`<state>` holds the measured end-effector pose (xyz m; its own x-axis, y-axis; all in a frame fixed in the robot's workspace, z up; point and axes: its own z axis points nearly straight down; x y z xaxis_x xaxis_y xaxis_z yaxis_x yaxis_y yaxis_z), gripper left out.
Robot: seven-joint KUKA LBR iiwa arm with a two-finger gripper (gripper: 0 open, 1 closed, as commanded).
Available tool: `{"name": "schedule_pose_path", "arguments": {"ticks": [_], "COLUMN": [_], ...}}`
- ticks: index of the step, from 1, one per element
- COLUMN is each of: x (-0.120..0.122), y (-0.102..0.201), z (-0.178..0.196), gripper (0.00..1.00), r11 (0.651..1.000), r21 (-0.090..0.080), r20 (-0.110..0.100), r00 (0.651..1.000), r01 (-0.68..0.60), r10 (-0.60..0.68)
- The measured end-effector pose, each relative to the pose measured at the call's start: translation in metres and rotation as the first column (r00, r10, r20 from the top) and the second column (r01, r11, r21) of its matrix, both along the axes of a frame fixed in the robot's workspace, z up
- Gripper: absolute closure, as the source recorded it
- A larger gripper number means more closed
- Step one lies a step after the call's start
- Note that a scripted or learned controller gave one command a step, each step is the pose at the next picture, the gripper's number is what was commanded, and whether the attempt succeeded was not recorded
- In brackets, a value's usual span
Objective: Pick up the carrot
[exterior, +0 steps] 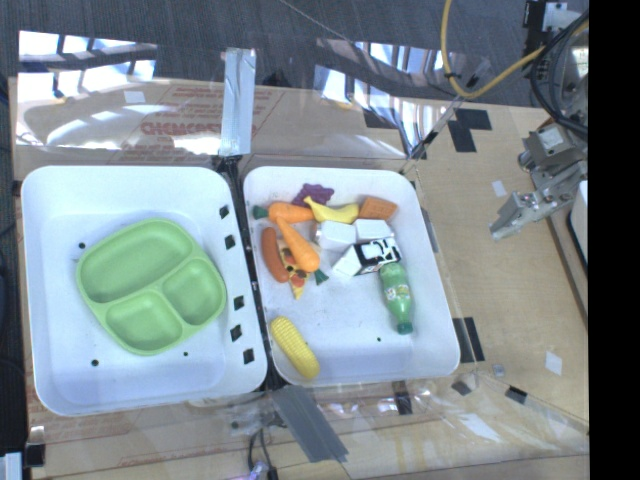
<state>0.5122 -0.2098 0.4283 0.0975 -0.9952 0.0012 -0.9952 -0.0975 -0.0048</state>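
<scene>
the gripper [517, 214] hovered right of the right bin [440, 308], grip state unclear; best descend squarely over the carrot [298, 244], beside the banana [333, 211].

The claw [512, 215], right of the right bin [432, 298], is too small to judge its fingers. Beneath the carrot [298, 244] in that bin, a small orange-yellow piece [297, 284] is partly hidden and unidentifiable.

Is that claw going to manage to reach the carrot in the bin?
Probably yes. The carrot lies uncovered from above, though hemmed in by the sausage and banana; the claw hangs outside the bin's right wall.
</scene>
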Motion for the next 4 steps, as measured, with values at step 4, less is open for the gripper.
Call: {"name": "schedule_pose_path", "arguments": {"ticks": [4], "x": [-0.033], "y": [0.013], "z": [-0.069], "gripper": [1.0], "r11": [0.651], "r21": [0.001], "r20": [-0.003], "r00": [0.651], "r01": [-0.759], "r10": [0.759]}}
